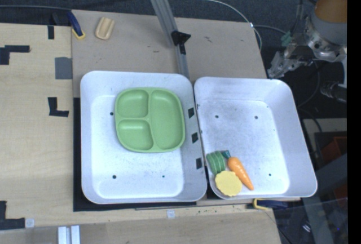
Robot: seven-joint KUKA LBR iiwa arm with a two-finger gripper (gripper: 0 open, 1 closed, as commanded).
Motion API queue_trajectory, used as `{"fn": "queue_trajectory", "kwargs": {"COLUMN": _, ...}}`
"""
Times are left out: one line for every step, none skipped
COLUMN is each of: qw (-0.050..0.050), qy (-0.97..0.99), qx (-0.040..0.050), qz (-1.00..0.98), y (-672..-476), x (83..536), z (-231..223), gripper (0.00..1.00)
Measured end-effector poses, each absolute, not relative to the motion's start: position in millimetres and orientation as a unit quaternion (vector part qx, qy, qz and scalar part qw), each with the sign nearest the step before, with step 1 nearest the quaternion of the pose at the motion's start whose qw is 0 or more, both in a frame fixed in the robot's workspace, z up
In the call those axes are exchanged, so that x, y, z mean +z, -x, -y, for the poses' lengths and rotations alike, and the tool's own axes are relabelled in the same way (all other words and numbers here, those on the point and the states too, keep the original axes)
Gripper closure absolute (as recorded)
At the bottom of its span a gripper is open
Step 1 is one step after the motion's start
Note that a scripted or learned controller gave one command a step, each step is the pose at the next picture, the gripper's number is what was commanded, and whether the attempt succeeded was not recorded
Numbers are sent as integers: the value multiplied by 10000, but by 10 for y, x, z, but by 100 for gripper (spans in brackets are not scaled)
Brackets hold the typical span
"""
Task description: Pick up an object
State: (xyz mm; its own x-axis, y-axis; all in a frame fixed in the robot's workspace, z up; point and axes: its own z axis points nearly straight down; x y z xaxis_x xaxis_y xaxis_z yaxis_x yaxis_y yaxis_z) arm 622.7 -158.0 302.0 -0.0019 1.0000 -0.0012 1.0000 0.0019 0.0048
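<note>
Looking down at the bench from my feed, I had the arm (330,6) parked way up in the upper right of the frame, off past the corner of the right bin (293,124), with the orange band showing near the top edge. The gripper (280,65) hung just outside that bin's upper right corner, and honestly I couldn't tell how it was set, too blurry and dark there. Nothing was between it that I could see. The stuff to grab sat bunched in the lower left corner of the right bin: an orange carrot (240,173) lying at a slant, a yellow round piece (228,183) touching it on the lower left, and a green ribbed thing (216,160) just above that. Over in the left bin (93,141) a green divided plate (150,119) sat in the upper middle part. Up in the upper left of the frame a small tan block (104,28) lay on the bench beside a blue and yellow clip (75,25).
</note>
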Motion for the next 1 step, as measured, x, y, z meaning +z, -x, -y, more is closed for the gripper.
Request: {"fn": "queue_trajectory", "kwargs": {"qw": -9, "qy": -7052, "qx": -4, "qz": -7090, "y": -6274, "x": 2815, "z": 1097, "gripper": 100}}
